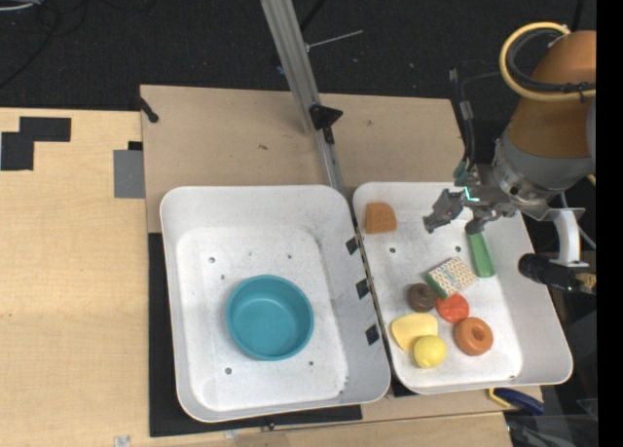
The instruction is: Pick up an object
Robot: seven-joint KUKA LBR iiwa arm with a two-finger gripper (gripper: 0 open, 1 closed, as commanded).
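White plastic formed both shallow bins on the surface, and the right bin (545, 357) carried nearly all the candidates for a pick. A green stick-shaped piece (481, 254) lay near its far right edge, an orange-brown block (380, 218) sat in its far left corner, and a cluster filled its near half: a checkered block (450, 276), a dark ring (421, 296), a red piece (453, 309), an orange ring (474, 336) and two yellow pieces (421, 338). The left bin (195, 241) held a teal bowl (271, 316) toward its near edge.

The end effector (463, 207) hung over the far edge of the right bin, just beside the green piece's upper end, with nothing visibly between its fingers; whether they were spread or pressed together could not be told from this slant. The step looked like the approach, before any grasp. The next move would probably call for settling over one item, perhaps the green piece as the closest, and descending squarely so the fingers straddled it clear of the bin wall.
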